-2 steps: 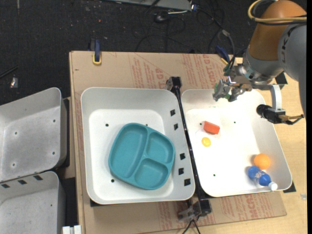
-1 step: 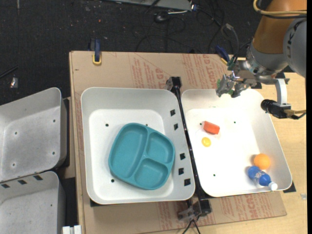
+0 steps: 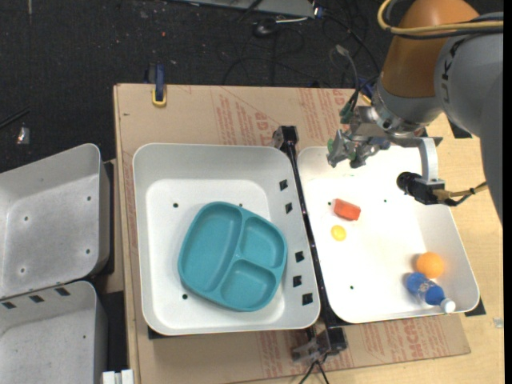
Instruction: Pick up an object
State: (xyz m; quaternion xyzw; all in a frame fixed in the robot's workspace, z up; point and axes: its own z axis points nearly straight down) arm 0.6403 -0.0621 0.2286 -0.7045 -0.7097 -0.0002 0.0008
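The end effector (image 3: 350, 152) hangs over the far left corner of the right bin (image 3: 376, 294), its dark metal parts bunched together at a slant; whether it is released or clenched cannot be told from this angle, and nothing shows in its grasp. Above it the wrist carries a smooth, rounded orange band (image 3: 424, 26), and the grey arm (image 3: 478, 70) leaves the view at the right.

Just below the end effector, apart from it, an orange-red block (image 3: 346, 209) lies on the bin floor; it is small, matte and roughly wedge-shaped. Near it sits a small, flat yellow disc (image 3: 338, 233). Well apart, at the bin's near right corner, an orange ball (image 3: 430, 264) rests close beside a blue bottle-like object (image 3: 422, 287) with a white cap (image 3: 448, 305).

The left bin (image 3: 160, 166) holds a teal plastic tray (image 3: 232, 256), glossy, rounded and split into three compartments, lying turned at an angle. Both bins are shallow, white and smooth-walled, resting side by side on a pale brown board worktop (image 3: 208, 106) with red printing.
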